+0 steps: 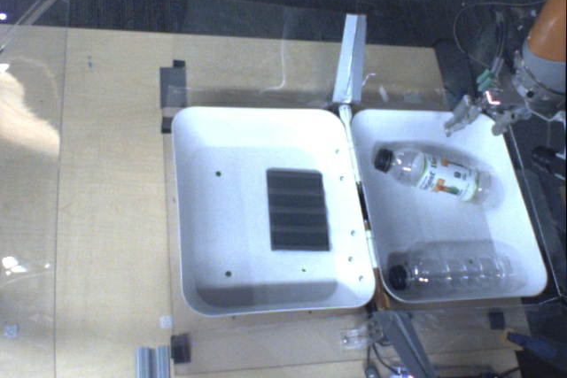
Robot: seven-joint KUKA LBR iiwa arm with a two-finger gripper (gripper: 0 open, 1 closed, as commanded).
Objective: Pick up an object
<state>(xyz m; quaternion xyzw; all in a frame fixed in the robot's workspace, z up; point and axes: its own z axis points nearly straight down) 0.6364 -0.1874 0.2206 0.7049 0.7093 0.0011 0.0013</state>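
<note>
Two clear plastic bottles lie on their sides in the right bin (523, 217). The upper bottle (431, 173) has a black cap pointing left and a white label with green and orange print. The lower bottle (452, 271) is ribbed and unlabelled, with a dark cap at its left end, near the bin's front wall. My gripper (478, 111) hangs above the right bin's far right corner, its fingers spread open with nothing between them. It is up and to the right of the labelled bottle, clear of it.
The left bin (204, 190) holds a flat black ribbed rectangle (298, 209) near its middle. A grey metal bar (351, 57) stands behind the seam between the bins. Cables and dark equipment crowd the right edge beside the arm.
</note>
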